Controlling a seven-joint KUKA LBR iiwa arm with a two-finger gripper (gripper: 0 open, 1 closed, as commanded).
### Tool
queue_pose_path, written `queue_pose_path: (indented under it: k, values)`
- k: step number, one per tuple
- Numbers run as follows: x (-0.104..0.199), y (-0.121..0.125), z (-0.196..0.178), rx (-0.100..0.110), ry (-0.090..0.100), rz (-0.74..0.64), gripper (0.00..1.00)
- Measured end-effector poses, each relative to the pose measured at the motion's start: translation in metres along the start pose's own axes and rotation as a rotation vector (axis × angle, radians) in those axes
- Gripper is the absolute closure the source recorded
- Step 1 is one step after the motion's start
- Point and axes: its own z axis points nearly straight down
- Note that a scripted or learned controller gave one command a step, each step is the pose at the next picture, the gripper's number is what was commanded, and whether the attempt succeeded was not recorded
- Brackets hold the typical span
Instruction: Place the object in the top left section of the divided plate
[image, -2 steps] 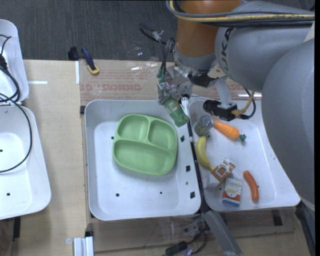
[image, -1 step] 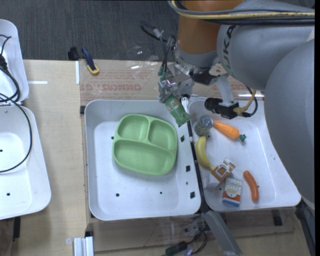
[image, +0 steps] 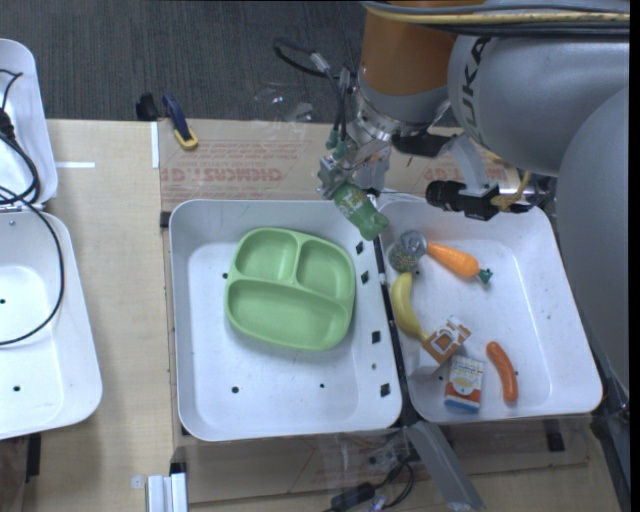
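A light green divided plate (image: 292, 288) lies in the left bin (image: 200, 330). It has two small sections on its far side and one long section on its near side. My gripper (image: 347, 186) hangs over the wall between the two bins, just beyond the plate's far right corner. It is shut on a small green bottle-shaped object (image: 360, 212), which slants down and to the right from the fingers. The object is off the plate and above the bins' shared rim.
The right bin (image: 560, 300) holds a carrot (image: 455, 261), a banana (image: 404, 303), a round grey-green item (image: 407, 250), a sausage (image: 503, 371) and two small cartons (image: 463, 384). Cables and a blue-handled tool (image: 178, 122) lie on the bench behind the bins.
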Motion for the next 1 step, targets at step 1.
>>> queue_pose_path:
  k: [1]
  values:
    - [0.0449,0.0282,0.0543,0.002,0.003,-0.298,1.0]
